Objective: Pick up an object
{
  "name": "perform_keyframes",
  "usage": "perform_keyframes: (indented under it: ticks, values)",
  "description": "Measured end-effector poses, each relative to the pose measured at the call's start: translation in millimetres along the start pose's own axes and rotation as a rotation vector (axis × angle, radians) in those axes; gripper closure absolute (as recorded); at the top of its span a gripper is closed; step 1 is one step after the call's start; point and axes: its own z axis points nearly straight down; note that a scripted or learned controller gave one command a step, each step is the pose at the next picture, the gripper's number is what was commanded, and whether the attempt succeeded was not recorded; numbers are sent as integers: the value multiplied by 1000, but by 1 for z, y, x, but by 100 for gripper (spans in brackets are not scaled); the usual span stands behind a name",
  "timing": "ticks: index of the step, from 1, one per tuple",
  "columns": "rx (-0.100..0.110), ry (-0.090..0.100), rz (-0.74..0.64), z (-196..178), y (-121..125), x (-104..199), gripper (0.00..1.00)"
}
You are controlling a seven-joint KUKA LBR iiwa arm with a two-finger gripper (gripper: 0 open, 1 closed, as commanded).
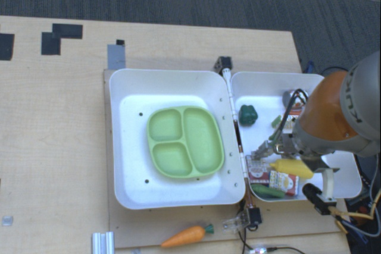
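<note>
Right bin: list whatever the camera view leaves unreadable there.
- Gripper: too small and cluttered to tell how its fingers stand.
- Right bin: its right part is covered by the arm.
- Red-and-white packet: print too small to read.
- Yellow item: partly under the arm, identity unclear.

camera view: fixed overhead | slanted down | both bins (119,128) framed, mid-range

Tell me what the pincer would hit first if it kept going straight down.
Probably the red and white packet under the pincer, lying in the right bin beside the yellow item; depth is unclear.
</note>
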Motion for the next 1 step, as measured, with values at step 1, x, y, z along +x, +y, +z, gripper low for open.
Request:
perform_keyframes:
  ticks: [1]
  values:
    - [-1,-1,0,0,0,1,0]
